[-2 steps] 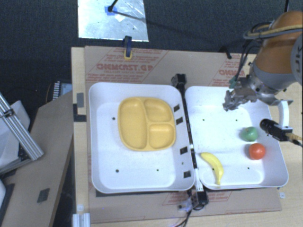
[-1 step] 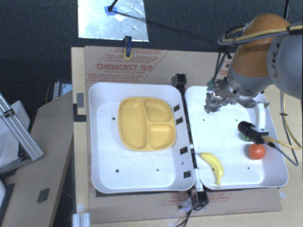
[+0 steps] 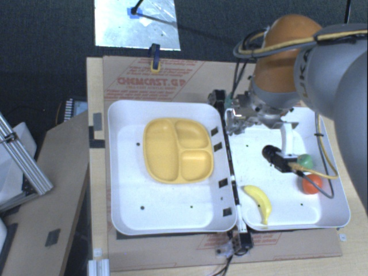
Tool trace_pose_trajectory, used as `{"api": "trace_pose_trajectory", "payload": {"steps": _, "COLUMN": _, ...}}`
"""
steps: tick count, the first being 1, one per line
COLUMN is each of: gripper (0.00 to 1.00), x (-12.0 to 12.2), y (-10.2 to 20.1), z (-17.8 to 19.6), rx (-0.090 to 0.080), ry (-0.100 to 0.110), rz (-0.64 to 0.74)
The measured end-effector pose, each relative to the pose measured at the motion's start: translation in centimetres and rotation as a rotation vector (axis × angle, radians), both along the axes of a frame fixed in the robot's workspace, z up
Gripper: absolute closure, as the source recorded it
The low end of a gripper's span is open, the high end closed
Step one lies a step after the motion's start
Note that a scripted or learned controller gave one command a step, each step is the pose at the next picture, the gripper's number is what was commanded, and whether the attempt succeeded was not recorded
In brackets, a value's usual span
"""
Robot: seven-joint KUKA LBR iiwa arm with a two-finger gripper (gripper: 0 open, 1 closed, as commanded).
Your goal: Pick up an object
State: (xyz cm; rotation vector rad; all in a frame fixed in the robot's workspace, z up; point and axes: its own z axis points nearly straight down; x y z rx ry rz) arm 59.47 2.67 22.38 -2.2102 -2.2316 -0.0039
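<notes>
Banana: one, yellow, curved, unpeeled. It lies flat on the floor of the right-hand bin, close to the front left corner, with bare floor around it and nothing touching it. It is judged the likeliest pick.

Other stock, same bin: an orange-red round fruit near the right edge. A green object sits just behind it, close against it and partly hidden, so its kind cannot be made out.

Left-hand bin: a yellow divided plate with three compartments, none holding anything, set about the middle of the bin.

Gripper: at the back left corner of the right-hand bin, beside the wall shared with the left-hand bin. No item shows in its hold. Whether it is open or closed cannot be told, as the parts are too small and cluttered. Its height above the bin floor is also unclear.

Step in hand (judgement): approach. All three items rest on the bin floor and nothing is lifted. The gripper is well apart from the banana, though both are along the same left edge.

Next move (judgement):
- Travel along that edge toward the front corner and centre over the banana's middle.
- Turn the wrist so the grip closes across the narrow body, not along the curve.
- Descend and close.

Caution: the bin walls at that corner limit clearance, and the round fruit would be prone to roll.
</notes>
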Motion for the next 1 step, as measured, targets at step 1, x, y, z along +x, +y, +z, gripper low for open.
{"api": "trace_pose_trajectory", "payload": {"steps": 1, "gripper": 1.00, "x": 0.77, "y": 4.93, "z": -0.65, "rx": 0.000, "ry": 0.000, "rz": 0.000}}
